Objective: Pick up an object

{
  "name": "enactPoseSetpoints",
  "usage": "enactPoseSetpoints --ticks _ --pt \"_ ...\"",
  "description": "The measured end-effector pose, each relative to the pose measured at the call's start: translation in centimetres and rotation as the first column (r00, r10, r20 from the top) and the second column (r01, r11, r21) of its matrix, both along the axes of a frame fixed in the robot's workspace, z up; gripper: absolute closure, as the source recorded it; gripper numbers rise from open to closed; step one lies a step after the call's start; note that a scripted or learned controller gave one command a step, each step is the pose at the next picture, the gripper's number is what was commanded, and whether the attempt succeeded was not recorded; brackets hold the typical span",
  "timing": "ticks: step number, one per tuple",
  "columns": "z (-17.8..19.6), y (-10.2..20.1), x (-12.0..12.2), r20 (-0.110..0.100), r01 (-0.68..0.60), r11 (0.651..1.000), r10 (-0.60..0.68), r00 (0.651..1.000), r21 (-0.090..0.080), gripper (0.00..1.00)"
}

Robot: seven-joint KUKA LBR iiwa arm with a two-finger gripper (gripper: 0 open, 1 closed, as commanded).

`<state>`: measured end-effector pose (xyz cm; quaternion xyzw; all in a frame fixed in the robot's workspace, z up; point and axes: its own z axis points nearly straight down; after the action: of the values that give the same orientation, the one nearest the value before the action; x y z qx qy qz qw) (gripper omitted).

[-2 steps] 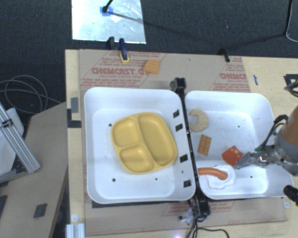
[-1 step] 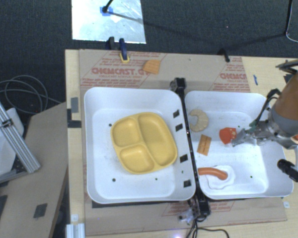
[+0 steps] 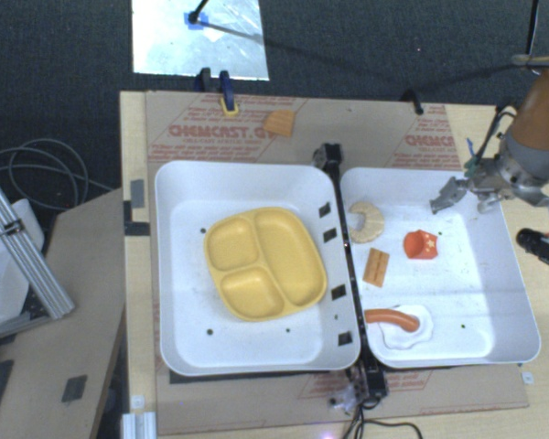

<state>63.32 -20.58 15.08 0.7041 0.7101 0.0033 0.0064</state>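
Counter: a brown board on a tan bench, carrying two shallow white bins side by side.
Left bin: it holds a yellow divided plate with three compartments, lying flat near the middle.
Right bin: it holds the small toy foods that the task could choose from.
Nearest item: an orange sausage lies along the top of a white fried-egg shape, touching it, at the near edge of the right bin. The sausage looks light, smooth and round, likely to roll; I judge a pinch across its short middle is safest.
Middle items: a tan cracker stick lies flat just beside the divider between bins. It seems thin and stiff, so it offers little height to pinch.
Red item: a small red piece, strawberry-like, sits apart from the others in open floor. It looks light, chunky and rigid, the easiest choice; take it across its widest sides.
Far item: a pale bagel ring lies near the divider, farther back.
Arm: it reaches in from the right, above the far right corner of the right bin.
Gripper: it hovers high, tilted toward the left, well apart from every item.
Fingers: spread apart, pinching nothing.
Beyond the bins: a tan block and a blue clamp rest on the far part of the board.
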Motion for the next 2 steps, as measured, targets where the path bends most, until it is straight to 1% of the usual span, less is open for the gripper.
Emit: enactPoseSetpoints --ticks 1,2 --pt "-7.0 7.5 -6.5 -0.020 0.001 1.000 -0.001 1.000 0.009 0.00" --pt "0.4 2.9 -1.0 -0.001 0.004 1.000 -0.004 1.000 -0.001 0.00"
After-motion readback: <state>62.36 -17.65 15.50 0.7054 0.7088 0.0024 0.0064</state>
